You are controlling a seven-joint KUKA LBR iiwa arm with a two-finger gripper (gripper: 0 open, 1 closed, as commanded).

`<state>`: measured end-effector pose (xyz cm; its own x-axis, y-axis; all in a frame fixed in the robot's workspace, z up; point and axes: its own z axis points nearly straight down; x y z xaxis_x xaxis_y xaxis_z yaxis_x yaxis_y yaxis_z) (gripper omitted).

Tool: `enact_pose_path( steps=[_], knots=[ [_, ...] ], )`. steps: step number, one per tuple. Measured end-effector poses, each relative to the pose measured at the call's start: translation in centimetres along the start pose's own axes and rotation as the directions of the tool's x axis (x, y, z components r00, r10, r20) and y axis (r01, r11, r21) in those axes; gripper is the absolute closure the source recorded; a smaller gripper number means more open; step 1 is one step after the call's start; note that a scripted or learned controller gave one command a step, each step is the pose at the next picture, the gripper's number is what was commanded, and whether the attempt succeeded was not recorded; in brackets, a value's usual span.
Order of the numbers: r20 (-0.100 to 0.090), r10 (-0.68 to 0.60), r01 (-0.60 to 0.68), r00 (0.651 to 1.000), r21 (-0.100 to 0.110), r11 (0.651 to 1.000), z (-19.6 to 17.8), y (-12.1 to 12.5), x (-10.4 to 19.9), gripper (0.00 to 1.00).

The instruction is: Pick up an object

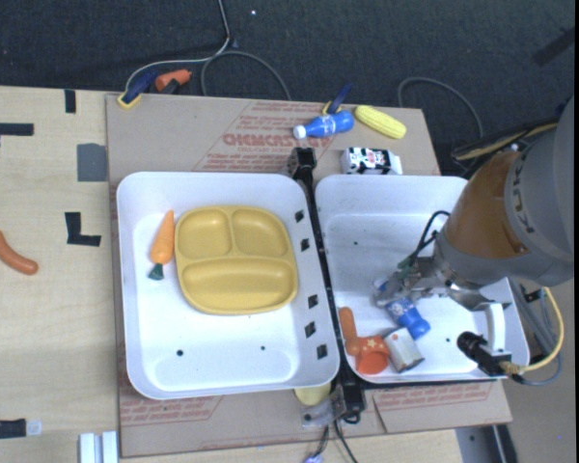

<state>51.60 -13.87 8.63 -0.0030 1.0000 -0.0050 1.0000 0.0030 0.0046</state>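
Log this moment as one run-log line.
arm: in right white bin | gripper: low over small blue object | grasp: unconfirmed | yellow divided plate: left bin

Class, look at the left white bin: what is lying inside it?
Inside the left bin lie a yellow divided plate and, beside the plate's left edge, a toy carrot. Whatever sits under the plate is covered, so that cannot be seen.
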Motion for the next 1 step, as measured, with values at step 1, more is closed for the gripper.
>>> enact_pose_path(
  steps=[1],
  knots=[
    [-0.005, -0.005, 0.005, 1.000, -0.002, 1.000, -10.33, 2.78, 8.96, 1.00]
  ],
)
